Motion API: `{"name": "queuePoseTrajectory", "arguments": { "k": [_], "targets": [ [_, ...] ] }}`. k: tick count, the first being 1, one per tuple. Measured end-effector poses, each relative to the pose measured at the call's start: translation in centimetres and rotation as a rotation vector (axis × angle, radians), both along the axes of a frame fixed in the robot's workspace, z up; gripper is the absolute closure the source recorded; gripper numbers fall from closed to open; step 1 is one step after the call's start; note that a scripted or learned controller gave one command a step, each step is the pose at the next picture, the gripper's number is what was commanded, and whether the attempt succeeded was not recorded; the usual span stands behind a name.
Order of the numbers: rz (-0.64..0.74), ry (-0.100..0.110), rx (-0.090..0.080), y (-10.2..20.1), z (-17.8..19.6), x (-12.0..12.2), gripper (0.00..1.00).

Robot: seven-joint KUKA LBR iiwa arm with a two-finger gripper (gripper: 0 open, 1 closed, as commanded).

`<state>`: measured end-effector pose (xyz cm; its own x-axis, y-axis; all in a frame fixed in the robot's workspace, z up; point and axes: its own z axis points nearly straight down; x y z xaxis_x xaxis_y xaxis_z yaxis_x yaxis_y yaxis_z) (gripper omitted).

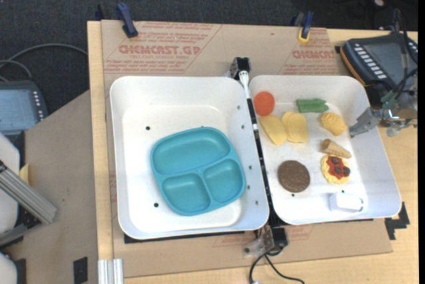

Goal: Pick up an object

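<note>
From the camera above the counter, two white bins sit side by side on a cardboard sheet. The left bin (126, 143) holds a teal divided plate (198, 170) lying flat near its middle. The right bin (382, 170) holds the loose toy food from which one piece is to be picked.

In the right bin, an orange ball (264, 102) lies at the far left corner, close to the wall shared with the left bin. A green piece (311, 105) lies along the far edge. Two yellow pieces (285, 128) lie side by side, touching or nearly so, just nearer than the ball. A ridged yellow piece (333, 122) lies toward the right edge. A brown disc (293, 176) sits near the bin's middle, a small brown stick (336, 148) and a yellow round with red spots (336, 169) lie to its right, and a white block (346, 201) rests near the near right corner.

The gripper (364, 123) shows at the right edge of the right bin, just beside the ridged yellow piece. Nothing sits between its fingers; whether they are spread or closed I cannot tell, as they are small and dim here.

By my judgement the approach is in hand and no grasp is made yet. The next move calls for settling on one piece, likely the ridged yellow one nearest, centring over it, coming down and closing, while clear of the bin wall.
</note>
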<state>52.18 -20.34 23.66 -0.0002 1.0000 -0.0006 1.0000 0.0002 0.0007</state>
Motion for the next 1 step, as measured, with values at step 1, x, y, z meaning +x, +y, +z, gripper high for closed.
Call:
{"name": "queuePoseTrajectory", "arguments": {
  "k": [1],
  "targets": [
    [-0.002, 0.004, 0.003, -2.10, -2.10, -4.41, 0.00]
  ]
}}
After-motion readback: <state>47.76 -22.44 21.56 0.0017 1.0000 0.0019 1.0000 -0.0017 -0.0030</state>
